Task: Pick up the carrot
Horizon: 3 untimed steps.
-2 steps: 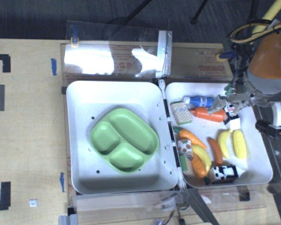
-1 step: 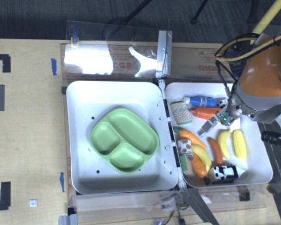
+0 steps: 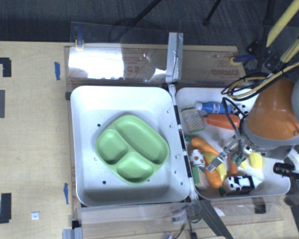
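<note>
**Gripper low in the right bin, carrot not yet lifted**

Nearest the lens, along the bottom edge of the right bin (image 3: 276, 189), sits a small black-and-white toy (image 3: 238, 183), cow-patterned by the look of it. Just above it lies a clutter of play food: a yellow piece (image 3: 255, 160), a yellow-orange piece (image 3: 220, 172), a long orange-red item (image 3: 222, 121) beside a blue-capped bottle (image 3: 209, 106), and a grey textured block (image 3: 191, 119).

Carrot (image 3: 204, 145): orange, tapered, lying on its side in the left-middle of the right bin, close to the divider between the bins. Resting on the bin floor, not raised.

Gripper (image 3: 224, 156): down among the clutter, just right of the carrot, below the orange-banded arm (image 3: 276, 114). Metal parts visible, but whether the gripper is open or closed I cannot tell; toys crowd round it. No carrot seen in its hold.

Left bin (image 3: 84, 133): holds a green sectioned plate (image 3: 132, 148), nothing on it. Both bins sit on the tan worktop (image 3: 25, 133).

Progress, as a judgement: the approach looks largely done, with the gripper at bin level near the target. Grasp unconfirmed; securing the carrot and lifting it are both left to do. Neighbouring orange pieces sit close enough to be grabbed by mistake.
</note>
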Each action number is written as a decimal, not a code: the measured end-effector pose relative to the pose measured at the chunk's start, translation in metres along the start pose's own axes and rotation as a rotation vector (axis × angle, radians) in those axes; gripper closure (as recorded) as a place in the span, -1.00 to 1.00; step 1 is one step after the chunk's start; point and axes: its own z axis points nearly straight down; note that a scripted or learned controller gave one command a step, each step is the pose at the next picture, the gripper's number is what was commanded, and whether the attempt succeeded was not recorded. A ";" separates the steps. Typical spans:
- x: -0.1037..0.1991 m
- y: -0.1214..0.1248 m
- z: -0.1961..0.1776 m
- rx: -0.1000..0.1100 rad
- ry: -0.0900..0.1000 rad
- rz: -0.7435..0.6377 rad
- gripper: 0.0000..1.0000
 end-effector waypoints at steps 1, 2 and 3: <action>-0.017 0.016 0.008 0.001 0.003 -0.262 -1.00; -0.017 0.017 -0.001 -0.004 0.001 -0.261 1.00; -0.017 0.017 -0.001 -0.004 0.001 -0.261 -1.00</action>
